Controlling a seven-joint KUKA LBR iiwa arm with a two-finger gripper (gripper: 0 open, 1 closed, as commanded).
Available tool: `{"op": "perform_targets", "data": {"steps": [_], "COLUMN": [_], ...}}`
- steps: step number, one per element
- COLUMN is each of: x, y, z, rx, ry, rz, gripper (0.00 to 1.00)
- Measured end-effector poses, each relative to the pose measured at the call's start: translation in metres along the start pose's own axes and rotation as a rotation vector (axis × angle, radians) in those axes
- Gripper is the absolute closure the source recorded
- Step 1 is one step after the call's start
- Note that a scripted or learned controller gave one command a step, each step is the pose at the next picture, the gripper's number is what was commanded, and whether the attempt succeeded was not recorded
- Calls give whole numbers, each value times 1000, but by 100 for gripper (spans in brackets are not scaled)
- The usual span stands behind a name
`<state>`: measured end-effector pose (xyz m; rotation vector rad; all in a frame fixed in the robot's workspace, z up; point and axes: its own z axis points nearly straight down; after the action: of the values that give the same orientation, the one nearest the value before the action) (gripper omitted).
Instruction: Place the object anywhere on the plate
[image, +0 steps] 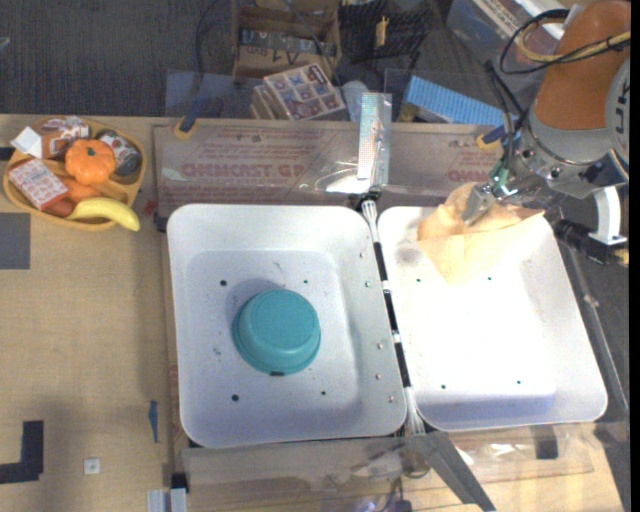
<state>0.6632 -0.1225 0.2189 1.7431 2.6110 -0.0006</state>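
A round teal plate (278, 331) lies in the middle of the left bin (200, 250). A soft tan object (462, 245), pale and blurred, hangs over the far left part of the right bin (520, 360). Its top edge rises into my gripper (482, 200), which is shut on it at the bin's far rim. The arm's grey wrist and orange band come in from the upper right. The plate is well to the left of and nearer than the gripper, across the divide between the bins.
A yellow dish (70, 175) of toy food with a banana and an orange pumpkin stands on the bench at the far left. Boxes and clutter lie beyond the bins' far edge. A cable runs beside the right bin's right rim.
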Motion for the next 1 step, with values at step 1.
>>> {"op": "perform_targets", "data": {"steps": [1], "x": [0], "y": [1], "z": [-7], "rx": [-2], "ry": [-1], "rz": [-2], "gripper": [100]}}
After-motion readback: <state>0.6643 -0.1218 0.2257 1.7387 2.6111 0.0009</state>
